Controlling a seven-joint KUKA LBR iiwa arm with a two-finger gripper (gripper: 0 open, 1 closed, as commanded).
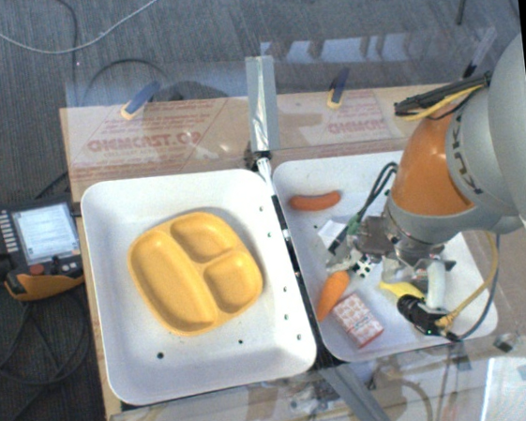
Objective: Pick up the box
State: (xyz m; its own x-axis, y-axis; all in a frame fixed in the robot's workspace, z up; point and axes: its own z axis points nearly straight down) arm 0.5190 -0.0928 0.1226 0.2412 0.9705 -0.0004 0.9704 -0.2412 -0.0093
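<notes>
Carefully now: your box (358,320), a small patterned carton, lies flat near the right bin's (475,330) front wall, just beside a tapered orange carrot (331,293). Your gripper (374,256) hovers above them; whether it is released or clenched, you cannot tell. A misaligned descent could catch the carrot instead.

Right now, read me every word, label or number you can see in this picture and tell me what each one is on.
"CHEMCAST", red print seen reversed, on the left board behind the bins; its last characters are too blurred to read.
Red print on the right board: too blurred to read.
Handheld screen: too small to read.
Box: red pattern, nothing readable.
</notes>
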